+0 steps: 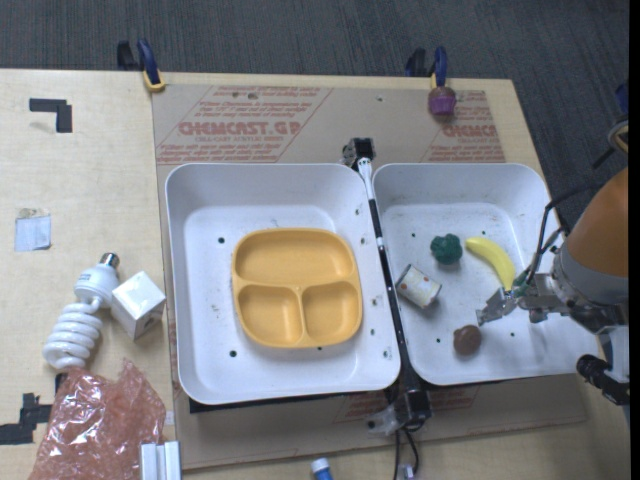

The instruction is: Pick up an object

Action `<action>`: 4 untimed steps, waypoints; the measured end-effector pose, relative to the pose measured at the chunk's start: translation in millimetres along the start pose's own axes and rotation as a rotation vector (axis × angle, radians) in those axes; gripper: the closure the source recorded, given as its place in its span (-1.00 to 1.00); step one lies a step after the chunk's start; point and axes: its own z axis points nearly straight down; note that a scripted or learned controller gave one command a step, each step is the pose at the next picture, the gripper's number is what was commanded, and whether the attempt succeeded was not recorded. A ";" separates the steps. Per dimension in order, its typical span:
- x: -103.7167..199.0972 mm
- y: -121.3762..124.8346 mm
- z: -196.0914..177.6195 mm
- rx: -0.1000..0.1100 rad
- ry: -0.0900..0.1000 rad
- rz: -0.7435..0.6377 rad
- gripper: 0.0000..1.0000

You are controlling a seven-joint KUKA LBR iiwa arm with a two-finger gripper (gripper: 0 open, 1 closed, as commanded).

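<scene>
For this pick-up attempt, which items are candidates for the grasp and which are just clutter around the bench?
Job items, right bin:
banana
green object
small white block
brown ball
gripper

Lying about:
yellow divided plate, left bin
light bulb
white cube
purple object
plastic wrap

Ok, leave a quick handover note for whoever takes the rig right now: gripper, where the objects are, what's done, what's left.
Gripper: low in the right bin, near the banana's lower end, nothing visibly between its fingers.
Right bin: banana, green object, small white block, brown ball.
Left bin: yellow divided tray.
Done: nothing lifted.
Left: grasp and pick up one object.
</scene>
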 end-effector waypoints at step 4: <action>93.7 -3.7 10.1 0.002 0.001 -0.001 -1.00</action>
